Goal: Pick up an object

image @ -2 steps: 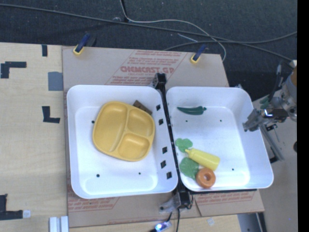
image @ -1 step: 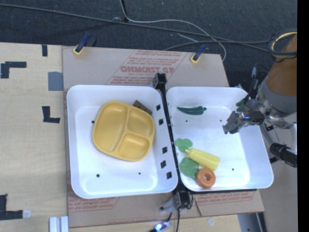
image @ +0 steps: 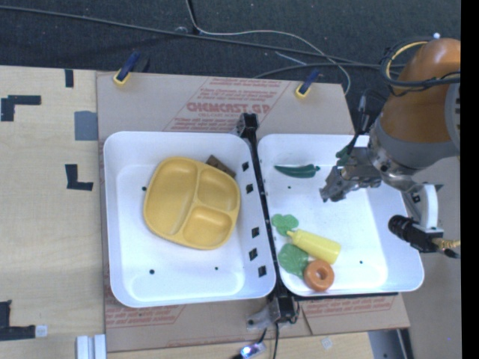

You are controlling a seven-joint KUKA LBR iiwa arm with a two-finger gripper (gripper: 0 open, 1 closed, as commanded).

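Observation:
In the right bin (image: 374, 271) lie a dark green pepper-shaped toy (image: 297, 170) near the back, and toward the front a yellow corn-like piece (image: 316, 244), a green leafy piece (image: 284, 221), a green lump (image: 293, 259) and an orange ring (image: 320, 274). My gripper (image: 334, 191) hangs over the middle of the right bin, right of the green pepper and above the yellow piece. Nothing shows between its fingers.
The left bin (image: 127, 268) holds a yellow divided plate (image: 192, 201) with a small brown thing (image: 217, 163) at its far edge. Black clips run along the divider (image: 258, 200) between the bins. Cables cross the dark floor behind the bench.

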